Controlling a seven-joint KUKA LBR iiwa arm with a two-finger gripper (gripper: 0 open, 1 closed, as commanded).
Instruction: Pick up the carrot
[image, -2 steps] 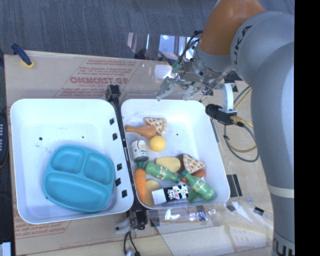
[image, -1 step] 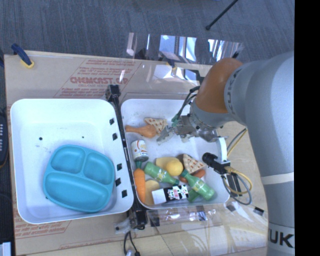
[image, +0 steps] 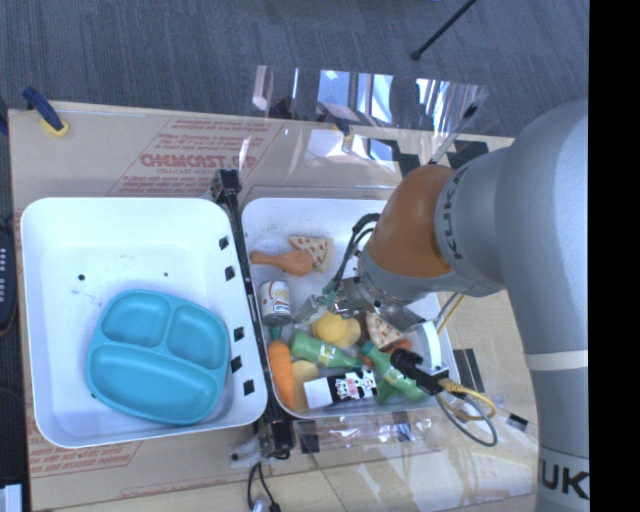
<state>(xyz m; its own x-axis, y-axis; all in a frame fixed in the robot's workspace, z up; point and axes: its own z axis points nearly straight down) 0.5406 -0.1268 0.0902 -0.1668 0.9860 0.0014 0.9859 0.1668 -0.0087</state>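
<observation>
Along the right bin's (image: 262, 222) left wall you will find the carrot (image: 282, 371), lying near the front corner, just beside a green bottle (image: 322, 349) and below a small can (image: 275, 298). Your gripper (image: 352, 303) hangs over the bin's middle; you cannot tell its grip state from here. Left bin (image: 45, 225) holds a blue divided tray (image: 160, 357).

The bins (image: 60, 300) look like smooth, glossy white plastic; the blue tray (image: 160, 355) is matt plastic, and the carrot (image: 282, 373) a smooth, slightly shiny orange.
</observation>
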